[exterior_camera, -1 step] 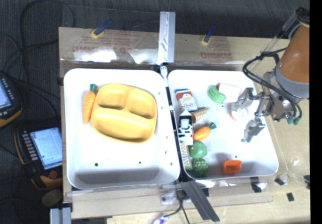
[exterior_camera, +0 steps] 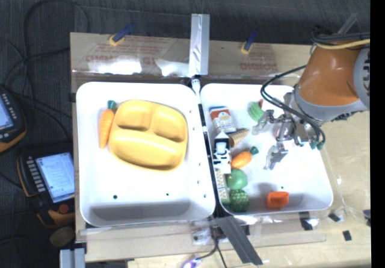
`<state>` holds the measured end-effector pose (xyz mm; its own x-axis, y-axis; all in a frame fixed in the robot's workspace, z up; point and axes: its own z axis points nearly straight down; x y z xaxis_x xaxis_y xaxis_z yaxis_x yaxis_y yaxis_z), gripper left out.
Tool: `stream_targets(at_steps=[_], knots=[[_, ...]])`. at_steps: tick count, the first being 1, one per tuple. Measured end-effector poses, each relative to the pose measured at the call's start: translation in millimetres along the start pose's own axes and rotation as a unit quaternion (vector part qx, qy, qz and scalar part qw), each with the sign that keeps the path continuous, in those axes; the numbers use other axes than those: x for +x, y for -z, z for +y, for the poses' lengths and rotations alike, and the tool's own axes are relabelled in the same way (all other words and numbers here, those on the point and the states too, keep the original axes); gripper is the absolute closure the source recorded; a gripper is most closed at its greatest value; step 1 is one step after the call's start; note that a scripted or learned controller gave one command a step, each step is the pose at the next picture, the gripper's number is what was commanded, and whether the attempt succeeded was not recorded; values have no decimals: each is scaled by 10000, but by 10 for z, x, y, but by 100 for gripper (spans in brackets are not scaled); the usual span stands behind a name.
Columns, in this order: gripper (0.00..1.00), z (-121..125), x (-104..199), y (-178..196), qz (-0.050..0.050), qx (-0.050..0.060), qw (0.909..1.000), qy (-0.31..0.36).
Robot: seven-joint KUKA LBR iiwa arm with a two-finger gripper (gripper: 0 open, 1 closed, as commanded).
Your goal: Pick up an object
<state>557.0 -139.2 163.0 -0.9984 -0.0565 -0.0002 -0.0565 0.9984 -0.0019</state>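
The arm's two-finger tool [exterior_camera: 278,151] hangs over the right-hand shallow white bin [exterior_camera: 319,191], in the middle right of the frame, with nothing visibly between its fingers; they point down and toward the lower left of the frame with a narrow gap between them, as far as the slanted view lets one judge. This looks like the approach step of a pick: no object is lifted yet, and the tool sits above bare bin floor, not directly over anything. The likeliest target is the small orange plastic carrot with a green top [exterior_camera: 242,158], lying on the bin floor just left of the tool, near the frame's centre. Its long axis runs roughly left to right with a slight tilt, green top toward the upper right and the blunt orange end toward the lower left. A small orange-red block [exterior_camera: 277,199] lies below the tool near the bin's lower wall and is the other candidate. To take the carrot, the tool would need to shift left, turn so its fingers straddle the short axis, then descend and close. The large yellow divided plastic tray [exterior_camera: 148,134] and a longer orange carrot [exterior_camera: 106,126] in the left bin are well apart from the tool.
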Motion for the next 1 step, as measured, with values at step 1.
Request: stream_targets(at_steps=[1], knots=[[0,397,-71,-726,-56,19,9991,425]])
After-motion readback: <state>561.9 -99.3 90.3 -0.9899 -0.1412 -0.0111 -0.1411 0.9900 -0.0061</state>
